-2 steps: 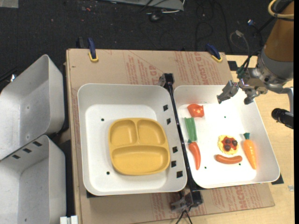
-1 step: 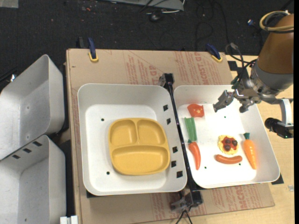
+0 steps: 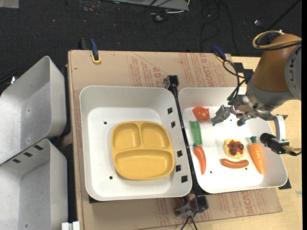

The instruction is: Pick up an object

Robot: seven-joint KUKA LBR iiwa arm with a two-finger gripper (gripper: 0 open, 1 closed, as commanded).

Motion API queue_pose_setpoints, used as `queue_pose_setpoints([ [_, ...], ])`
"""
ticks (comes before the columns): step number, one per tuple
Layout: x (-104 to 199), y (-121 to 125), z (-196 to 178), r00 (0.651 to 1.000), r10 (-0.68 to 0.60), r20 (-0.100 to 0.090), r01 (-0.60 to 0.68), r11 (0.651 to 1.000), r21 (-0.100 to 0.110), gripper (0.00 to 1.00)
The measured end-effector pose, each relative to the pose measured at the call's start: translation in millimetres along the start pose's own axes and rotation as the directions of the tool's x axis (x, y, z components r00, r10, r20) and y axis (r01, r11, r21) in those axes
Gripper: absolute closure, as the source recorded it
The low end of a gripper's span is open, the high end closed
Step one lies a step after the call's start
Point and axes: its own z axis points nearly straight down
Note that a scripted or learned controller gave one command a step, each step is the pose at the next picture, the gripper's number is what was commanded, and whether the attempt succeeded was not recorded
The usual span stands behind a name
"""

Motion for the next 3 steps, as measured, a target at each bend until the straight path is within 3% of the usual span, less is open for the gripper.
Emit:
queue_pose_setpoints([
  [1,6.7,-2.7,44.9,1.0,-0.001,0.0,0.001,1.0,-0.002,0.0],
  [2,6.2,-1.9,32.7,1.0,0.0,0.001,0.0,1.0,-0.007,1.0],
  [3,11.5,4.9,-26.8,1.0,-0.005,0.002,0.005,1.0,-0.011,1.0],
])
